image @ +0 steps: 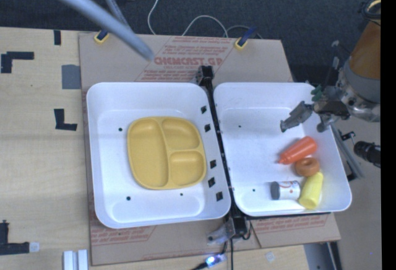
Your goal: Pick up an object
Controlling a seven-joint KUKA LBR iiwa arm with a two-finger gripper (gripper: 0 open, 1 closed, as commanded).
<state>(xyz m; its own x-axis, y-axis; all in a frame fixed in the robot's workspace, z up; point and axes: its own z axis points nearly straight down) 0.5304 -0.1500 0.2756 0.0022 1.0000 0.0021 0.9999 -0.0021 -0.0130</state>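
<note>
here the gripper (307,116) hangs over the right bin (247,139) with its fingers spread and nothing between them, just above the orange carrot (298,149), which lies beside a brown ring (307,167) and a yellow bottle (311,191).

The grey arm with the orange band (370,58) runs off the right edge, only partly seen. The small white tube's (286,189) label print is too tiny to read.
</note>
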